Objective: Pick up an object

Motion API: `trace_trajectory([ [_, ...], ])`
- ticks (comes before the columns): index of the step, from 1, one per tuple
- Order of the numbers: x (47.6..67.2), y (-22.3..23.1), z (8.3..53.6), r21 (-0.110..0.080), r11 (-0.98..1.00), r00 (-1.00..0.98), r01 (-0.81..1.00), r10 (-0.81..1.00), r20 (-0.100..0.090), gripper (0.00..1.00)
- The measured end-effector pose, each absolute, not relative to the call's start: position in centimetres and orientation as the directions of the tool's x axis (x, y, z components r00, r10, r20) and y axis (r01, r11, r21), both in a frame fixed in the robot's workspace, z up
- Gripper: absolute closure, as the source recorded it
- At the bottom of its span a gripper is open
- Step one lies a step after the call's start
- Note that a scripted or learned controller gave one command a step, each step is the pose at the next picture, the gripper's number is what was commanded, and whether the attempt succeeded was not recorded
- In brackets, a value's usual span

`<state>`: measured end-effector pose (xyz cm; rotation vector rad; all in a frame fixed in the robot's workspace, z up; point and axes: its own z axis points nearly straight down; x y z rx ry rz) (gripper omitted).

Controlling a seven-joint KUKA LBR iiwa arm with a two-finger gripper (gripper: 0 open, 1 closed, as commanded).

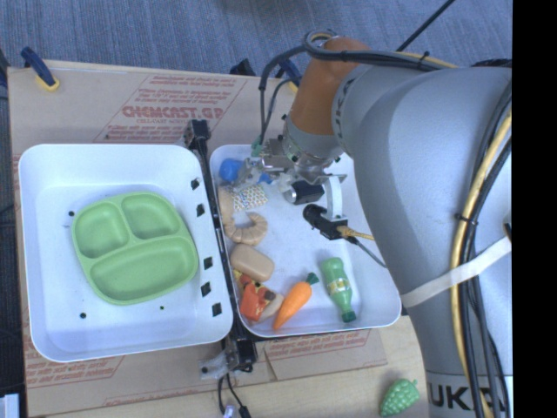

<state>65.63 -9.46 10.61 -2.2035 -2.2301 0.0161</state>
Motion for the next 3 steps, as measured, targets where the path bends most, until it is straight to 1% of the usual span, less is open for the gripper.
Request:
trace_trajectory([
  [1, 65.6, -9.5, 10.6, -0.012, 0.012, -0.012, 1.000, 1.000, -0.003, 0.00],
  [2, 65.7, -9.3, 9.6, -0.004, 0.008, -0.008, 1.000, 1.000, -0.002, 0.00],
  [3, 65.7, -9.2, 10.6, -0.008, 0.013, -0.013, 1.000, 1.000, 0.000, 1.00],
])
